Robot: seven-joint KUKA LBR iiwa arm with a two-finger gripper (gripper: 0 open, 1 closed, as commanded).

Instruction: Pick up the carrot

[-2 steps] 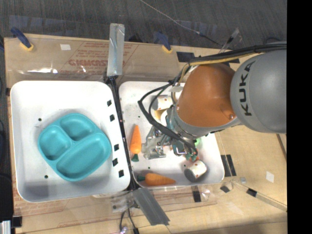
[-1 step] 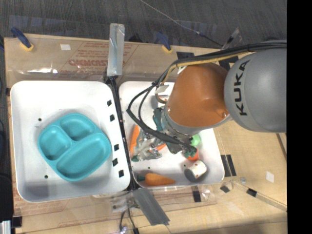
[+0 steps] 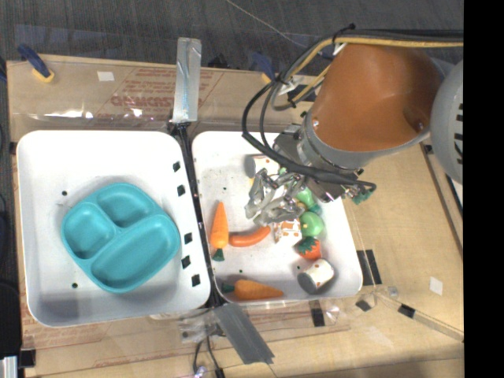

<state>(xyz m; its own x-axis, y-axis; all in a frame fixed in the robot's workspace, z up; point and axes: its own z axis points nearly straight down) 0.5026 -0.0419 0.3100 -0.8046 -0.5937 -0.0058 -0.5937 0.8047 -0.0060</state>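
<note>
1. Hovering low in the right bin (image 3: 346, 235): jaws (image 3: 268, 199), spread apart, gripping nothing.
2. Lying left of jaws, near divider: carrot (image 3: 220, 227); another carrot (image 3: 252, 290) at the front wall.
3. Sitting in left bin (image 3: 39, 211): teal divided plate (image 3: 120, 235).

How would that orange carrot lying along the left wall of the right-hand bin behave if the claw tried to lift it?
The carrot looks like a smooth moulded toy, so probably stiff and light. Its tapered, rounded body might slip from the gripper or roll on the bin floor if nudged. It lies close to the wall, which may crowd one finger.
</note>
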